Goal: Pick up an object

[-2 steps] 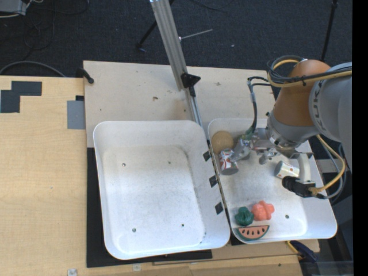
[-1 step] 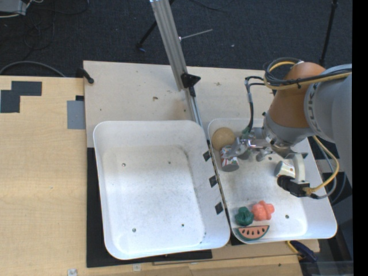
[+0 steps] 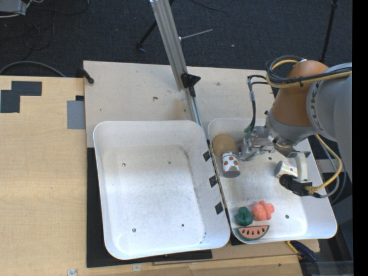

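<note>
**Grey arm, orange band, trailing cables**

The arm (image 3: 330, 99) is a thick, rounded grey casing; 1 glossy orange band (image 3: 296, 105) bulges above the wrist; yellow and black cables loop over it and hang along its side; the hand (image 3: 251, 144) is small, metallic, grey and silver; a white block with a black connector sits below it.

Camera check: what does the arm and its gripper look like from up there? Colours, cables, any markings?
The arm is a thick grey tube with a rounded orange band above the wrist. Yellow and black cables loop over the top of the band, and another yellow cable trails below by a black fitting. The gripper is small, metallic grey. No markings are legible.
</note>
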Motion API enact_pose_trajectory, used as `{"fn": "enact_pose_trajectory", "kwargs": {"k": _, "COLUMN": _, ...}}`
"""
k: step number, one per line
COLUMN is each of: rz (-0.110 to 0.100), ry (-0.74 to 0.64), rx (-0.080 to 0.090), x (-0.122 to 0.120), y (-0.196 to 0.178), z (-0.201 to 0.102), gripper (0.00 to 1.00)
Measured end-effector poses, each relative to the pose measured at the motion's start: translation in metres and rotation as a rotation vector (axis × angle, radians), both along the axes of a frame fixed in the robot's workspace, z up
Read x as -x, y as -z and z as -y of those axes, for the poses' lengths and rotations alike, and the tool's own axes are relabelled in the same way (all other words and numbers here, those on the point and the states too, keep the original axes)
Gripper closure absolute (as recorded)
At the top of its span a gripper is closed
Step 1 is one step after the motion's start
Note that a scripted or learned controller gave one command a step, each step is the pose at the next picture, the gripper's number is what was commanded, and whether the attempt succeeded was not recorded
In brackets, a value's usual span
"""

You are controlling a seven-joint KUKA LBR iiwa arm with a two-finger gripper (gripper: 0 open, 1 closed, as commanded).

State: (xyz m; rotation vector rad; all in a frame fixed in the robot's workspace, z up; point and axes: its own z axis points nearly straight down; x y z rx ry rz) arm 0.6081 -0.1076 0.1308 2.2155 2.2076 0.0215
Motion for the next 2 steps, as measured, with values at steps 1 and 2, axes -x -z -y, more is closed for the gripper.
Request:
{"fn": "enact_pose_trajectory", "kwargs": {"k": 1, "rz": -0.019, "ry": -0.004, "rx": 0.000, "x": 0.000, "y": -0.042, "z": -0.002, "gripper": 1.00}}
{"fn": "enact_pose_trajectory", "kwargs": {"k": 2, "rz": -0.016, "ry": -0.004, "rx": 0.000, "x": -0.001, "y": -0.096, "z": 0.000, "gripper": 1.00}}
